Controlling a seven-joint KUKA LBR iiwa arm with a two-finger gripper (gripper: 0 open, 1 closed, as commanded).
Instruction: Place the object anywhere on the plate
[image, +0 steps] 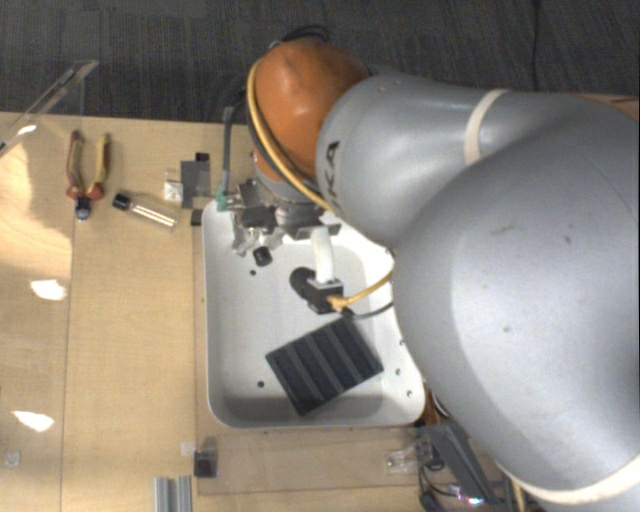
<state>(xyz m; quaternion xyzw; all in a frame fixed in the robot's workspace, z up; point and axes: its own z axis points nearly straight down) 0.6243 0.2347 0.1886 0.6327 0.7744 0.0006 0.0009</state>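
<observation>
A black ridged rectangular slab (325, 365) lies flat in the near part of the white bin (225, 395), turned at an angle. My gripper (252, 242) hangs over the far left corner of the same bin, well apart from the slab. I see nothing held at the gripper. The grey arm with its orange band (295, 95) reaches in from the right and hides the bin's right side and everything beyond it.
On the wooden bench left of the bin lie red-handled pliers (88, 168) and a small clear tube with a black cap (145, 209). A small metal fixture (194, 180) stands at the bin's far left corner. A dark clip (205, 462) sits by the near edge.
</observation>
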